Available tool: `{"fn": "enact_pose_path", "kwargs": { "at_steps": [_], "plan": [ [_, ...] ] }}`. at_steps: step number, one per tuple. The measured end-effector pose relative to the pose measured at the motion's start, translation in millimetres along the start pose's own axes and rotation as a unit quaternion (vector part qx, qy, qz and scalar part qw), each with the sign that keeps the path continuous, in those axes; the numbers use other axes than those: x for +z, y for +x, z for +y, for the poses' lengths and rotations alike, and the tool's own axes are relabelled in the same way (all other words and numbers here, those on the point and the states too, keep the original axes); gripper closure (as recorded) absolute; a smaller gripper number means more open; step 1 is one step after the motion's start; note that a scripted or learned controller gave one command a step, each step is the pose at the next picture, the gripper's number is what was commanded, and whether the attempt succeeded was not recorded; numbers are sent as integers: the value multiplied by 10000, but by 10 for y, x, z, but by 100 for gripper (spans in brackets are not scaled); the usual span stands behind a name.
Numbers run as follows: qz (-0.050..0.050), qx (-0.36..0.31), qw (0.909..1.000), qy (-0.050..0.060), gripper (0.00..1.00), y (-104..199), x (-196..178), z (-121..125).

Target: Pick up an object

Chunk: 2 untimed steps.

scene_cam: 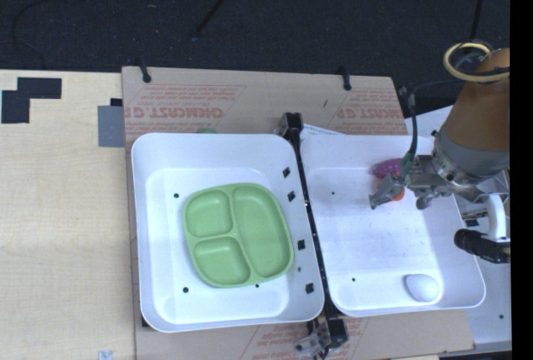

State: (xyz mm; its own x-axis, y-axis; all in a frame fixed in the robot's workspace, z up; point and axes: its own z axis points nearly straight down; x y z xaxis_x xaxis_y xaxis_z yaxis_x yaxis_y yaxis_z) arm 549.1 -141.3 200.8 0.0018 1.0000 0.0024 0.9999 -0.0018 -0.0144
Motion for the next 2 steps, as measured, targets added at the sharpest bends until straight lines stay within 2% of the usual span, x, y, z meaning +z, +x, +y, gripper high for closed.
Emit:
{"fn": "enact_pose_path", "kwargs": {
  "at_steps": [1,2],
  "plan": [
    [-11,-9,10000,-64,0,-2,-64,28],
    [-3,-8,10000,-34,0,-18,373,6]
  ]
}}
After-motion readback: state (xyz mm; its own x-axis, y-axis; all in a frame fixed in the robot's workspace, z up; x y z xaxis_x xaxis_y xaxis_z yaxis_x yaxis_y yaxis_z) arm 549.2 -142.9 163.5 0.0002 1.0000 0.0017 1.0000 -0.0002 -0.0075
